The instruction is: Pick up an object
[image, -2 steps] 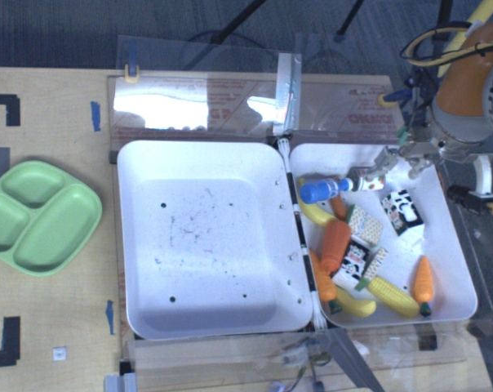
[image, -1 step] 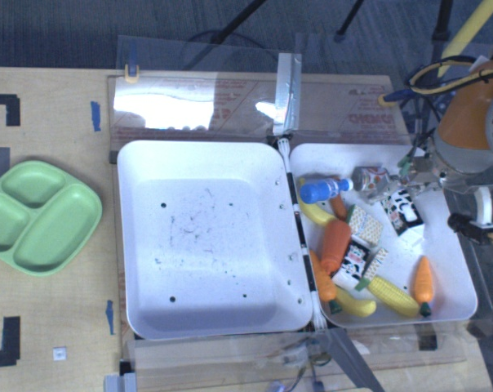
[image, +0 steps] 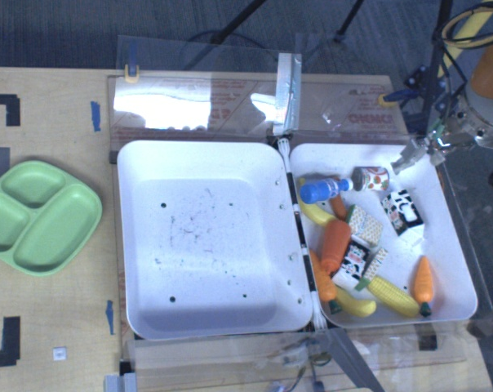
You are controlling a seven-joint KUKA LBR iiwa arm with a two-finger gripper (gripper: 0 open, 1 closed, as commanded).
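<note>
The wooden bench (image: 51,104) bears two shallow white bins side by side. The left bin (image: 206,235) lies well away from the gripper, toward the view's left. The right bin (image: 450,219) sits just below and to the left of the gripper and holds all the loose objects. Far off on the bench's left end rests a green divided plate (image: 41,216).

The gripper (image: 411,155) hangs over the right bin's upper right corner, the arm reaching in from the right edge. Whether its fingers are spread or pressed together cannot be told, and nothing shows between them.

Nearest to it, just left, lies a small can (image: 371,178) with a red and white label. Further left of that is a blue bottle (image: 322,190) on its side. Below the gripper sits a black and white carton (image: 402,211). Lower and to the left lies a large orange carrot (image: 336,245), with a banana (image: 315,213) beside the bin's left wall. Furthest down, near the bin's front edge, are a corn cob (image: 392,295) and a small carrot (image: 424,279)
</note>
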